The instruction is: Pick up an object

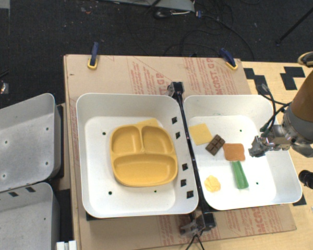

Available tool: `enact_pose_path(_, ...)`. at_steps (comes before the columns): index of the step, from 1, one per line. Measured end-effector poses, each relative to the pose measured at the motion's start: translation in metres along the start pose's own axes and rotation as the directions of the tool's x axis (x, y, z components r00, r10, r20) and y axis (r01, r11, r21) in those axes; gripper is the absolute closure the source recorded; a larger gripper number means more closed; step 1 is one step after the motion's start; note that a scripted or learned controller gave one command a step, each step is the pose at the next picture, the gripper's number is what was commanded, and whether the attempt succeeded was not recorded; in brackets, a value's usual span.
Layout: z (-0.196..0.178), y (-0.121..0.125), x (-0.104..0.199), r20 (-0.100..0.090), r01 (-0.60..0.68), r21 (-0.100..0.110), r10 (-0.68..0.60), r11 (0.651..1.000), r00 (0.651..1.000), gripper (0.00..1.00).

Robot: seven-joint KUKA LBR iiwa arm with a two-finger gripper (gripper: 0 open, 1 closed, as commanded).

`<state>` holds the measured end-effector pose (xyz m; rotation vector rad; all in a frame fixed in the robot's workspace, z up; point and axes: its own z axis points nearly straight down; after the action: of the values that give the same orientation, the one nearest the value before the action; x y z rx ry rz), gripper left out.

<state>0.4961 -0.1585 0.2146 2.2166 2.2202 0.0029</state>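
Observation:
In the right bin [261, 107] lie a pale yellow square slice [201, 134], a dark brown chocolate-like block [215, 145], a round orange-brown cookie-like piece [233, 151], a green stick [240, 174] and a small yellow lump [212, 184]. My gripper [256, 149] hangs at the bin's right side, just right of the orange-brown piece and above the bin floor. Nothing shows between its fingers.
The left bin [88, 139] holds a yellow divided tray [143, 156]. A black divider [187, 155] runs between the bins. Two white bin lids [21, 139] lie at the far left. Clamps [93, 56] hold the cardboard base at the back.

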Motion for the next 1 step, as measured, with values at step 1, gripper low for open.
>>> enact_pose_path(1,-0.0147,0.0011,-0.0002,-0.001,0.001,0.001,-0.001,1.000,1.000,1.00)
